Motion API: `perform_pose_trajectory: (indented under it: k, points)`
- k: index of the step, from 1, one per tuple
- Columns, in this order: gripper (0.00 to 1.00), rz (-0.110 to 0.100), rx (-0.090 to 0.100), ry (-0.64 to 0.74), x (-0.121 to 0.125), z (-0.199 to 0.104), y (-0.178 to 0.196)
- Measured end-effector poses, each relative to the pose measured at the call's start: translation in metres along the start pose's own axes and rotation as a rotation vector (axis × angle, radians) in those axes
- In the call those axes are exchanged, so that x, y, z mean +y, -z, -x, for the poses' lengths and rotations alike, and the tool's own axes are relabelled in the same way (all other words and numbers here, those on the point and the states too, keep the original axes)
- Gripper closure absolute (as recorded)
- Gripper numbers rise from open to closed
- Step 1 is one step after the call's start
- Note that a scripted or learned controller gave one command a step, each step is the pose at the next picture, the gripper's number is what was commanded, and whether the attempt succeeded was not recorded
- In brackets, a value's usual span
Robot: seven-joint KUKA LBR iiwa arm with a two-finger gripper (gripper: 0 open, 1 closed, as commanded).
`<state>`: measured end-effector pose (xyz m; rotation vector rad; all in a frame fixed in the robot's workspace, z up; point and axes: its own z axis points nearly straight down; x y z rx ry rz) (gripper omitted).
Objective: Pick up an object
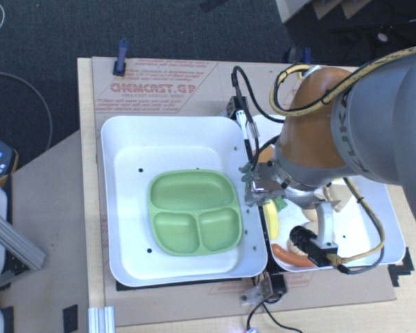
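A: What's the setup look like, front to back?

B: Closest edge of the surface (166, 304) is plain tan board. Then the two white bins. Left bin (125, 207) has a green divided plate (194, 210) lying flat. Right bin (381, 245) holds a yellow banana (270, 219) and an orange carrot (291, 255), just beside the divider. The arm (347, 127) covers most of that bin.

A: Hand?

B: Down over the right bin (263, 191), can't tell its state.

A: Any writing?

B: Red print on the board at the back reads roughly "CHEMCAST GP" (152, 87). Blue clamp (120, 57) on that far edge, dark carpet (125, 12) beyond.
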<state>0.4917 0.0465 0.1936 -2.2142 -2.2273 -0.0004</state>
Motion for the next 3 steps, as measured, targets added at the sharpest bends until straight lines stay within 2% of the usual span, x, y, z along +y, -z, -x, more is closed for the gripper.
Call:
perform_pose_trajectory:
  k: [1,2,3]
  points:
    - [1.0,0.02,0.004,0.002,0.016,-0.042,0.153]
    - [1.0,-0.004,-0.001,-0.008,-0.013,-0.01,0.14]
    - [1.0,0.005,-0.001,-0.005,-0.012,-0.01,0.159]
